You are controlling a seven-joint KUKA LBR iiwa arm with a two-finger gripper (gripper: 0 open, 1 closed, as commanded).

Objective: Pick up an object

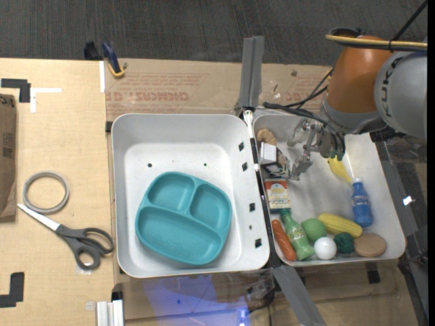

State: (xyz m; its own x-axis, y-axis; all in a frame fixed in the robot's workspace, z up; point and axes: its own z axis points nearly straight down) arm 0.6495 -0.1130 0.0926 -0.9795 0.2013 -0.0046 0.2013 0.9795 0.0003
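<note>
Gripper [307, 156] hovers in the right bin [389, 182]; whether it is wide or narrow, I cannot tell. Nearby, the banana [338, 167] looks light, smooth plastic; take it across its middle.

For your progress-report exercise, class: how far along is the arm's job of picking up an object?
Done: the two-finger gripper has reached over the right white bin, near its back. In hand: nothing visible between its fingers. Left: the grasp and lift. The toy yellow banana, blue plastic bottle, yellow corn cob and white ball all lie in the bin.
</note>
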